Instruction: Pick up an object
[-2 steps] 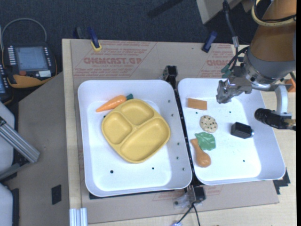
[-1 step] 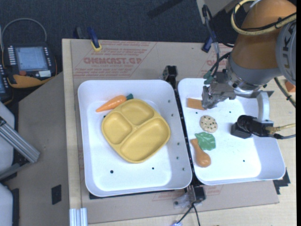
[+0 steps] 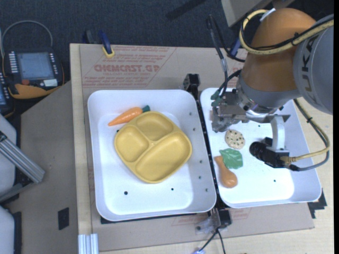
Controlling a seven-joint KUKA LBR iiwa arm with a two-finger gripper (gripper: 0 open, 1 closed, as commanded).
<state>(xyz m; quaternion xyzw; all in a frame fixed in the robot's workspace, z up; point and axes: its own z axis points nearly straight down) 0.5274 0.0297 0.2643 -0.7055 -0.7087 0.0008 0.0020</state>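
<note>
My gripper (image 3: 222,121) hangs over the near-left part of the right bin (image 3: 265,194), under the arm's orange band. Just below and to the right of it lies a round speckled cookie (image 3: 234,138), apart from the gripper as far as I can see. A green leafy piece (image 3: 232,157) lies in front of the cookie, overlapping an orange-brown drumstick-shaped toy (image 3: 226,175). In the left bin (image 3: 100,157) a yellow divided plate (image 3: 152,147) rests with a toy carrot (image 3: 125,116) at its far-left edge.
A black attachment with a yellow cable (image 3: 269,154) hangs from the arm over the middle of the right bin. The black divider (image 3: 204,142) between the bins runs close to the gripper's left. A teach pendant (image 3: 32,70) sits off the bench at the far left.
</note>
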